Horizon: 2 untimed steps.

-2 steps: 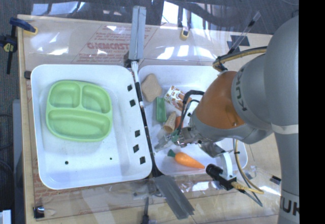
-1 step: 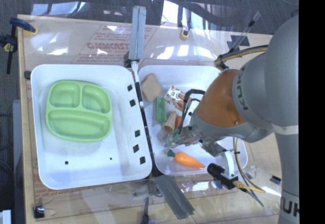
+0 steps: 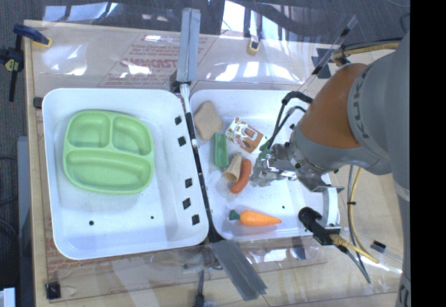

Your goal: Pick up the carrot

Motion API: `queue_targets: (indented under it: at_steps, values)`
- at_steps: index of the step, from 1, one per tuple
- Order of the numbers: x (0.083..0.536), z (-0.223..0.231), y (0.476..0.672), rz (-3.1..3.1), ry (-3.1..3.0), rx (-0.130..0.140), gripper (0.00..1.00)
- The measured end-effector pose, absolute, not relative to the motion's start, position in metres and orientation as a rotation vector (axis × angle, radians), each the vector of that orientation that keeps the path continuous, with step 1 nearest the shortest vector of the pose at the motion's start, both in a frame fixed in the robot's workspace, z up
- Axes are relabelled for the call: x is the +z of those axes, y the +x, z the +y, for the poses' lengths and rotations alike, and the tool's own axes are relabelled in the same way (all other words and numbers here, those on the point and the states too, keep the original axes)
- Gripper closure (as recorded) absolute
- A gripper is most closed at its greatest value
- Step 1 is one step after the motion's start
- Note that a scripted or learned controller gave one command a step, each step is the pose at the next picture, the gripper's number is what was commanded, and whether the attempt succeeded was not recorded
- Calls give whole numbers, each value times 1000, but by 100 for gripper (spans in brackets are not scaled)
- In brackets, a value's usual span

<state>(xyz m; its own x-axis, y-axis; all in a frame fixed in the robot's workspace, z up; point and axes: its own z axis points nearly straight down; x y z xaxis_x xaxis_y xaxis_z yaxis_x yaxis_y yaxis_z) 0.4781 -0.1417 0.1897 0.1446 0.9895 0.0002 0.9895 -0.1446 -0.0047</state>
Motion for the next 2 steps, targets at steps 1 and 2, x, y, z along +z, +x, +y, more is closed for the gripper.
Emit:
queue_targets:
  at_steps: [1, 2]
  values:
    - [189, -141, 478, -2051, -2373, 4, 0]
    - [88, -139, 477, -1949, -2456, 3, 0]
